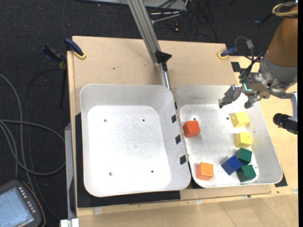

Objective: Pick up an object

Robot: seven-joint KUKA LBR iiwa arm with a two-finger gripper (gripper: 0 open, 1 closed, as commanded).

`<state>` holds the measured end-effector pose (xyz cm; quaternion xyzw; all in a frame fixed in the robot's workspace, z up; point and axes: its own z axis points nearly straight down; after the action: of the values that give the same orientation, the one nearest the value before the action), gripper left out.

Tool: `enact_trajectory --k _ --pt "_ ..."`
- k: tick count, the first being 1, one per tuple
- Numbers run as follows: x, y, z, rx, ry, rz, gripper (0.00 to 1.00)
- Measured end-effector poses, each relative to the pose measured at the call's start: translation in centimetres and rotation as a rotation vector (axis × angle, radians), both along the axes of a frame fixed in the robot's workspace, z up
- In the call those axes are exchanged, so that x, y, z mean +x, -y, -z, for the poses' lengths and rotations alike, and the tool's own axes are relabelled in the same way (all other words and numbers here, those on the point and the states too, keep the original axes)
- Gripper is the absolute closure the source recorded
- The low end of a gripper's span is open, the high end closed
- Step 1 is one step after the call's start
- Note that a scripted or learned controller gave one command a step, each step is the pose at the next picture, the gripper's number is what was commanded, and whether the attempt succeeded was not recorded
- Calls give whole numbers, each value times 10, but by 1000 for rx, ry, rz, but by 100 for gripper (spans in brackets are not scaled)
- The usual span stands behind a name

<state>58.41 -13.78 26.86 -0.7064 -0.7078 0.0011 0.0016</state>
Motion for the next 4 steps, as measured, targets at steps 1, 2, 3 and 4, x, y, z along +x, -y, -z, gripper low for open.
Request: enact_trajectory --k 1,2,3,4 --pt "1 0 -2 -1 4 1 0" --pt "2 -4 61 0 -3 2 0" --pt "0 -5 105 0 -1 3 0" --pt "7 -6 149 -3 4 3 0"
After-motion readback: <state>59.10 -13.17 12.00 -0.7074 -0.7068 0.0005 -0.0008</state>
